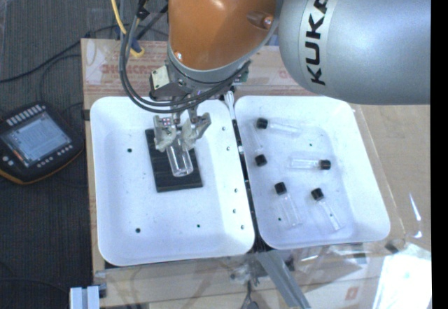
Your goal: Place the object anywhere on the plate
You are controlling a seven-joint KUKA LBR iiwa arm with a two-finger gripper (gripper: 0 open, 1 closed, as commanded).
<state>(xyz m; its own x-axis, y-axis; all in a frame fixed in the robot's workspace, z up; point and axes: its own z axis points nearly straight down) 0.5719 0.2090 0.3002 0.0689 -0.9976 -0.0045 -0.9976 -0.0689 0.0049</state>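
Observation:
A black rectangular plate point(162, 173) lies in the left white bin point(119, 230), a little left of its middle. My gripper point(180, 141) hangs right over the plate, reaching down from the orange wrist. A clear glass vial point(181, 161) sits between its two fingers point(166, 136), and they look closed on it. The vial's lower end is over the plate's middle, at or just above its surface. I cannot see whether it touches the plate.
The right white bin point(364, 209) holds several clear vials with black caps point(280, 188), scattered across its floor. The ridge where the two bins meet point(241, 181) runs just right of the plate. The arm's bulk covers the bench's far side.

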